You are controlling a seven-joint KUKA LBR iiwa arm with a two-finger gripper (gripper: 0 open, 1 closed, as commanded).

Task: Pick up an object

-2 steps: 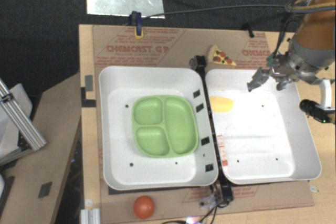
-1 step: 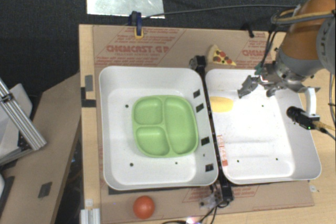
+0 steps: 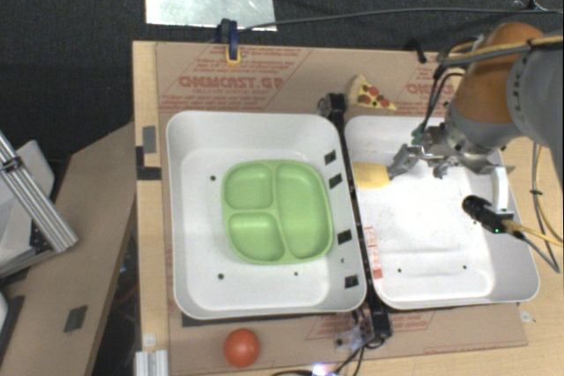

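To the far left of your claw (image 3: 412, 156), in the left bin (image 3: 189, 189), lies a green divided plate (image 3: 276, 211); nearer, just left of the claw, a yellow lump (image 3: 371, 177) rests by the left wall of the right bin (image 3: 441, 277). I cannot tell whether the claw is apart or together, but nothing shows in it, so you look to be at the approach step. Next, I judge, you shift left over the lump, then close.

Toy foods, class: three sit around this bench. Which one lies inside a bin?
The yellow piece, lying at the left edge of the right bin. The pizza slice lies on the board behind the bins; the red ball lies in front of them.
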